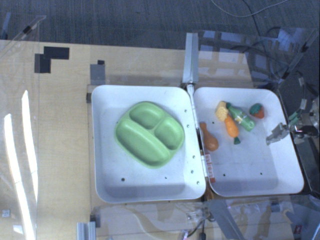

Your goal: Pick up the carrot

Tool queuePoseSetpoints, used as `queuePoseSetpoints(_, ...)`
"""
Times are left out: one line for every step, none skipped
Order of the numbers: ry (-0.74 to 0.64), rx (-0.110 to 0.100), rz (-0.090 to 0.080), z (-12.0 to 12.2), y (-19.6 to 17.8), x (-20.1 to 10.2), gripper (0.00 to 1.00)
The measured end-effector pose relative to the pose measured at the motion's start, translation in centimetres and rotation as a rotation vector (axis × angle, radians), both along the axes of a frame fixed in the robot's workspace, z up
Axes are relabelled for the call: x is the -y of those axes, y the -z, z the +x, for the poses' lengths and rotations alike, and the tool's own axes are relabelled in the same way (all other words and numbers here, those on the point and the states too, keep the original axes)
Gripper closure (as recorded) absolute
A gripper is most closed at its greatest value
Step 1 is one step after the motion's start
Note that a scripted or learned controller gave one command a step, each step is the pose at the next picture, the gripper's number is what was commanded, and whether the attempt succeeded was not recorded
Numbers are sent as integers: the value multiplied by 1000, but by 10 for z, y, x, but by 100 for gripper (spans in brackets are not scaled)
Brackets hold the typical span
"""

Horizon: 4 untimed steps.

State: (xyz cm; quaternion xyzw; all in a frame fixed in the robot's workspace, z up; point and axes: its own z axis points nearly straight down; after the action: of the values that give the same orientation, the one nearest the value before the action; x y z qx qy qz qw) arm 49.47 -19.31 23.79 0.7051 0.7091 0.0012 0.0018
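So far the reach has barely begun: the carrot [230,127] lies untouched in the right bin [260,184], touching a green bottle [241,118] and just below a corn cob [221,111]. The pincer [278,133] hangs at the bin's right rim, whether open or closed I cannot tell. Next it must cross left and drop over the carrot without catching its neighbours.

The carrot [230,127] is hemmed in near the top of the right bin [250,184]: a yellow piece [221,111] touches it at upper left, and a green piece [241,118] lies just beside it at upper right. A red piece [257,110] sits farther right, an orange-brown piece [209,139] to the lower left. The bin's lower half is left bare. The left bin [107,179] is largely taken up by a green divided plate [150,133].
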Motion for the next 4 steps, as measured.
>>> queuePoseSetpoints(-217,0,-1,97,128,-16,0)
queuePoseSetpoints(-373,7,-5,128,148,-89,0)
queuePoseSetpoints(-373,7,-2,129,137,-91,100)
queuePoseSetpoints(-102,1,1,69,52,-146,100)
